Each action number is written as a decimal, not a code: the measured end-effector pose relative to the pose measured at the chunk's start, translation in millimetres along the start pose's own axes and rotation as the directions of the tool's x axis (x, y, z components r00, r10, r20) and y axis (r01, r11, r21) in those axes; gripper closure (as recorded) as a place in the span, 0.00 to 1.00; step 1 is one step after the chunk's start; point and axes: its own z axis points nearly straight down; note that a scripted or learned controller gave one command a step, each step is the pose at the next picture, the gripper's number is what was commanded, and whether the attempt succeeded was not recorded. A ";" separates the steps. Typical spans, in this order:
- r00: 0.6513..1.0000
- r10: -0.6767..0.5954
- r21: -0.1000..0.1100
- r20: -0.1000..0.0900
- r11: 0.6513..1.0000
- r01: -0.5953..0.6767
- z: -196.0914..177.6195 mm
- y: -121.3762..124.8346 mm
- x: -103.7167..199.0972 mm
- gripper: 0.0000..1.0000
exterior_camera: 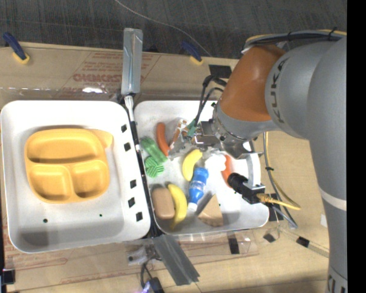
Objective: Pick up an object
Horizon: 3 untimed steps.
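This is a robotics lab, set up as a test bench rather than a home or kitchen. A grey KUKA arm (pixel 293 90) with an orange band reaches over two white bins (pixel 12 182) fixed side by side on a cardboard-covered bench (pixel 61 63). Blue clamps (pixel 15 46), well left of the gripper (pixel 192 138), pin the cardboard down. Loose cables (pixel 274 194) trail just right of the gripper. Below it lie toy foods (pixel 177 203), and far to its left sits a yellow tray (pixel 67 163).
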 end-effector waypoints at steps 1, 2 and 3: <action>0.997 0.075 -0.004 -0.001 0.997 -0.075 107.1 -61.1 -18.2 0.00; 0.623 0.782 -0.001 -0.009 0.623 -0.782 94.9 -16.4 -69.6 0.00; 0.198 0.980 0.001 -0.001 0.198 -0.980 103.8 39.7 -78.9 0.00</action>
